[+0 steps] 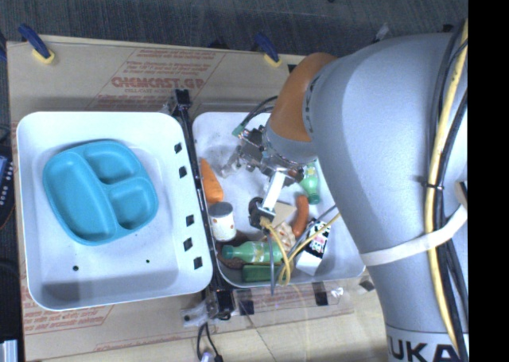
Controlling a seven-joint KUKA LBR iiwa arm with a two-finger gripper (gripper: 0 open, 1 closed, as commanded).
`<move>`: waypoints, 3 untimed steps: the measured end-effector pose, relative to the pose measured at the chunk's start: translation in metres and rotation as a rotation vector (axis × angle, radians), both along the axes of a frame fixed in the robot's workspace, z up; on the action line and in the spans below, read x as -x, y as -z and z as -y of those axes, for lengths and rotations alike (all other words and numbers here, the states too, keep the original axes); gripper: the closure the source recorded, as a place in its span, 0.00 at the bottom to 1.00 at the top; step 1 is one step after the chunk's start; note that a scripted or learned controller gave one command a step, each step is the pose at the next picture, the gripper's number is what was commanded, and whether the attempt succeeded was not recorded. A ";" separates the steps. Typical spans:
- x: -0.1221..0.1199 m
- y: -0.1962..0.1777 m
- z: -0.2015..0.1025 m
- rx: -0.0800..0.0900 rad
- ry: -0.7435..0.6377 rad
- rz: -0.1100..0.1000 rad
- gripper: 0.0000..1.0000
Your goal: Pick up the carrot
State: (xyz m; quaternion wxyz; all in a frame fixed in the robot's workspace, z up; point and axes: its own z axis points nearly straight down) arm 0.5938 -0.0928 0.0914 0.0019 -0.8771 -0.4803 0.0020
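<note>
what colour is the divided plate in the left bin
Light blue; the divided plate shows plainly in the camera view.

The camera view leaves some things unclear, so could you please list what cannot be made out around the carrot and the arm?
- End effector: too small and cluttered in the camera view to tell its finger state.
- Right bin: its right part is hidden by the grey arm.
- Green bottle: partly covered by yellow cables.
- Carrot: in plain sight by the bin's left wall; contact with the small jar unclear.

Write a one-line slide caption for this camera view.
Gripper hovers beside the carrot in the right bin.
</note>
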 end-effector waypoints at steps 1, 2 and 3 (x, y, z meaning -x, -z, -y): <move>0.000 -0.010 -0.001 -0.003 -0.008 -0.004 1.00; 0.000 -0.010 -0.001 -0.003 -0.009 -0.004 0.00; -0.015 0.000 -0.003 0.002 0.263 -0.001 0.00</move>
